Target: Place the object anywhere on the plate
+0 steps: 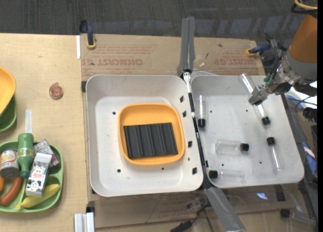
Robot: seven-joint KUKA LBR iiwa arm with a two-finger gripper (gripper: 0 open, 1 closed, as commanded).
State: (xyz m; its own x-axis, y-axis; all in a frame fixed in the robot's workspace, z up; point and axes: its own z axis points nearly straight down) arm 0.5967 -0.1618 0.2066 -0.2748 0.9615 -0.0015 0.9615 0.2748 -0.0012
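Note:
A yellow plate sits in the left bin, with a dark grey ridged rectangular pad lying flat on it. Several clear tubes with black caps lie in the right bin: one along its left wall, one near the middle, one at the right. My gripper hangs over the right bin's far right part, close to two more tubes, one just behind it and one just in front. I see nothing clearly between its fingers.
On the bench at far left stands a green tray with a bottle, a can, a carton and toy food, plus a yellow bowl at the edge. A small pink disc lies on the wood. Clamps hold the cardboard behind the bins.

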